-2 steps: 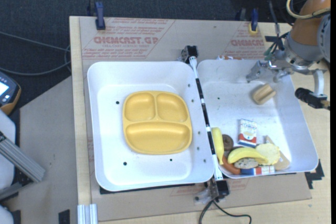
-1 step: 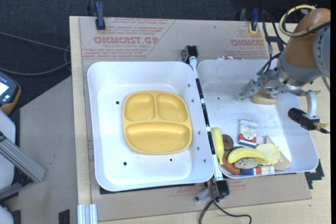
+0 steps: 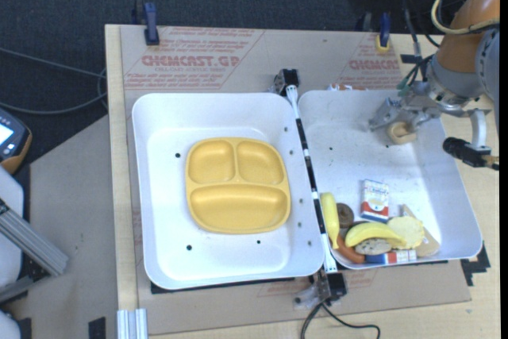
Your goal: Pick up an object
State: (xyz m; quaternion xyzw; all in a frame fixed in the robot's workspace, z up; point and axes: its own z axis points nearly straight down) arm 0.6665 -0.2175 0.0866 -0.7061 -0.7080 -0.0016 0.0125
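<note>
My gripper [image 3: 394, 121] hangs at the frame's upper right, fingers apart around a small tan piece [image 3: 402, 132] in the right bin [image 3: 444, 171].

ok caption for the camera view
Gripper over a small tan object in the right bin; yellow tray in the left.

Yellow divided plate [image 3: 237, 185] in left bin [image 3: 151, 171]; blue clamps [image 3: 148, 20] at bench [image 3: 238, 59] back edge.

Lab bench [image 3: 238, 52] (clamped, with bins [image 3: 159, 250])
</note>
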